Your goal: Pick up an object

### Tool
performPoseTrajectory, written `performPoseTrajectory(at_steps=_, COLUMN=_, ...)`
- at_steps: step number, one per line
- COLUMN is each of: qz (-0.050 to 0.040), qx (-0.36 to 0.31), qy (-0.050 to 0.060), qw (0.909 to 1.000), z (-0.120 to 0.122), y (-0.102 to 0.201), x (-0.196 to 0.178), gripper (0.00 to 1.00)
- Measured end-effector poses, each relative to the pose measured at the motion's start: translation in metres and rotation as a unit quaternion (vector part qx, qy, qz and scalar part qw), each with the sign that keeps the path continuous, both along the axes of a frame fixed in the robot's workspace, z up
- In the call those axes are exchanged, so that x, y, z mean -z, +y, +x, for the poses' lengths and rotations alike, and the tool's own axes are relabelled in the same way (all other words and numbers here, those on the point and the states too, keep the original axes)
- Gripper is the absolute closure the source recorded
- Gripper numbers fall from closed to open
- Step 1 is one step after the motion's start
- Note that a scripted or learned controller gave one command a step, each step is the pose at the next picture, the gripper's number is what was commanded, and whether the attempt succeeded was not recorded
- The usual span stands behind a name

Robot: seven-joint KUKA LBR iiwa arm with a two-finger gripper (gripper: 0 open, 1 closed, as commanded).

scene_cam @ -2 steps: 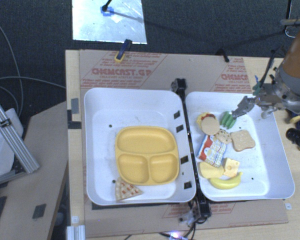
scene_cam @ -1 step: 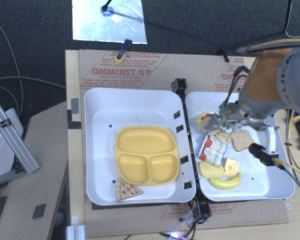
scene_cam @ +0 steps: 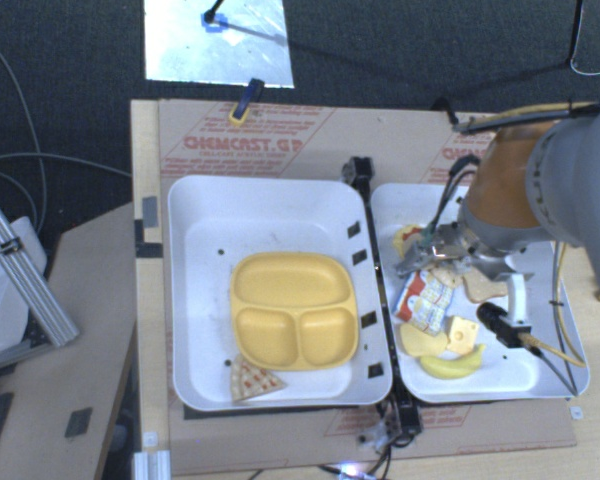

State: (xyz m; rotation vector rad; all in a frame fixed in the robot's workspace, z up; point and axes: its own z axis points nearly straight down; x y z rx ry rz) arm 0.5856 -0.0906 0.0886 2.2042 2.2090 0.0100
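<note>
My gripper [scene_cam: 420, 257] hangs low over the upper left part of the right bin [scene_cam: 550, 378], at the end of the grey arm with its orange band. It is just above a red and white packet [scene_cam: 427, 302]. Below the packet lie a pale yellow disc [scene_cam: 416, 340], a cheese wedge [scene_cam: 463, 333] and a banana [scene_cam: 450, 367]. A tan bread slice [scene_cam: 478, 287] sits to the right of the gripper, and a small yellow and red item [scene_cam: 409, 235] lies just behind it. The arm hides the bin's far right part.
The left bin [scene_cam: 195, 268] holds a yellow divided plate [scene_cam: 294, 308] and a pizza slice [scene_cam: 251, 380] at its front. A black divider [scene_cam: 373, 268] with clips runs between the bins. Cardboard lies under both bins.
</note>
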Motion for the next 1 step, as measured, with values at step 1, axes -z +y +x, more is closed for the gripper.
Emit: performPoseTrajectory(at_steps=1, qz=0.0042, qx=-0.002, qy=0.004, qw=1.0, z=0.0679, y=0.004, x=0.0011, gripper=0.0)
